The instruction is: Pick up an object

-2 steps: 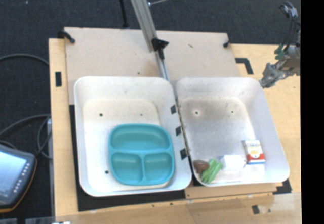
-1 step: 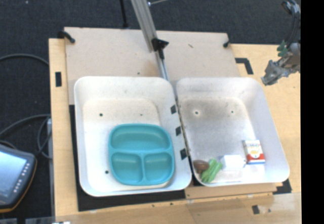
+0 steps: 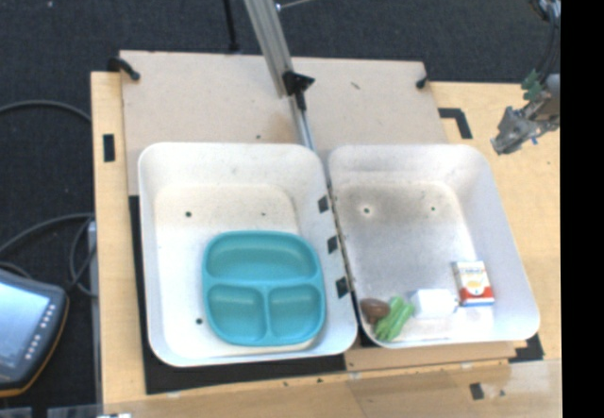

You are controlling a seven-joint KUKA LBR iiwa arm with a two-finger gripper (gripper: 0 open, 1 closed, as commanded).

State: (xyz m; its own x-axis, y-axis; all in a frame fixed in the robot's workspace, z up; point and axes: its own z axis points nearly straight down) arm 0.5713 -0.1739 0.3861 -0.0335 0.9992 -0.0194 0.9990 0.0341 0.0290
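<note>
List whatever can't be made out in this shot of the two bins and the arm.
- Hand: camera view, small and blurred at the right edge; its parts can't be told apart.
- Arm: cut off by the right edge.
- Small box in the right bin: print too small to read.
- Brown object beside the green object: too small and dark to identify.
- White item: blends into the bin, shape unclear.
</note>
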